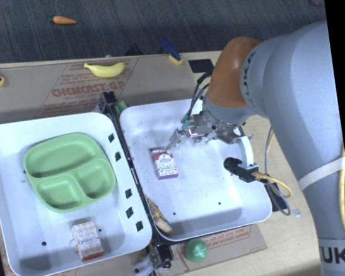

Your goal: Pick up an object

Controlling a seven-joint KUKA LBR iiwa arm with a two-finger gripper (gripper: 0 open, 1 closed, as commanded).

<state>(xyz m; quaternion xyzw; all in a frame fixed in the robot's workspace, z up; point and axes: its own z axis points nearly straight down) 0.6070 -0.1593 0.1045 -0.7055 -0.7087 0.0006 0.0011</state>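
Lying flat in the right bin (252, 209), near its left wall, the small red-and-white carton (165, 164) has its long axis running roughly up and down the view. It sits just left and a little below my end effector (182, 136), close but apart. Whether my end effector is wide or narrow, I cannot tell

My arm (291, 79) is grey with an orange band (230, 72) above the wrist; both bins (8, 189) are white; the sectioned tray (69, 171) is pale green; the small carton (164, 163) is red and white; the other carton (87, 239) is tan with red print; the banana (105, 68) is yellow; the ball (196, 249) is green; the cardboard (76, 84) is brown with red lettering.
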